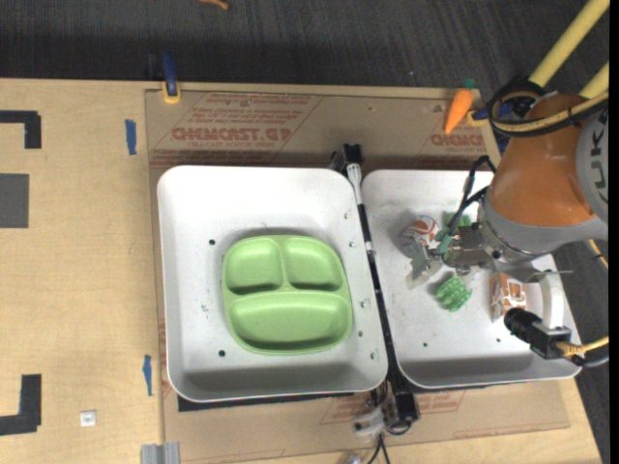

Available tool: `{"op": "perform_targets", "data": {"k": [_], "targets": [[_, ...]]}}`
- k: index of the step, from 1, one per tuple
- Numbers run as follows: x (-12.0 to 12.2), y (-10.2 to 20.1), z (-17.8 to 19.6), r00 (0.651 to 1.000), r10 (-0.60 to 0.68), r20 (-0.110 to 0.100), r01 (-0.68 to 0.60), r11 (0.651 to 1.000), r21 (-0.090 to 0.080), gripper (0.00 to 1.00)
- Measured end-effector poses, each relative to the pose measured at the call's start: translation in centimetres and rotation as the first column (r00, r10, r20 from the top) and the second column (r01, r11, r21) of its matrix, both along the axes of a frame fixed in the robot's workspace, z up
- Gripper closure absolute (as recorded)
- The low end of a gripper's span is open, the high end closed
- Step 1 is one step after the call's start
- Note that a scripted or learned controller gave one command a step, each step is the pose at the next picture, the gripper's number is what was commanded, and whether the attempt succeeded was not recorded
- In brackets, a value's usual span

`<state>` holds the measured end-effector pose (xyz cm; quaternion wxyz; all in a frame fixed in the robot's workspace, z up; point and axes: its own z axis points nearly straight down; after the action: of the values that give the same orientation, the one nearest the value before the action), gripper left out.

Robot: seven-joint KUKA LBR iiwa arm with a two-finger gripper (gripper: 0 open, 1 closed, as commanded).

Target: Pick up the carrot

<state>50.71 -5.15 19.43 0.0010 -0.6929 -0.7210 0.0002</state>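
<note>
The grey KUKA arm [580, 153] comes in from about three o'clock, its orange band [540, 177] sitting just above the wrist at roughly two o'clock from the view's centre. The wrist points down and toward nine o'clock, ending in the gripper [447, 249], low at about three o'clock from centre. How the jaws stand cannot be made out.

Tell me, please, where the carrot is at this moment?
The small orange carrot with a green top lies outside both bins, on the cardboard sheet behind the right white bin's far edge, just left of the arm's orange band.
</note>
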Motion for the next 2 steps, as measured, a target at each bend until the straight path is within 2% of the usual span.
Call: {"op": "perform_targets", "data": {"k": [1,2], "targets": [[-1.0,5.3,-1.0,0.942,-0.337,-0.002,0.337,0.942,0.0,0.0],[3.2,-2.1,-1.0,0.983,-0.183,0.003,0.183,0.983,-0.002,0.0]]}}
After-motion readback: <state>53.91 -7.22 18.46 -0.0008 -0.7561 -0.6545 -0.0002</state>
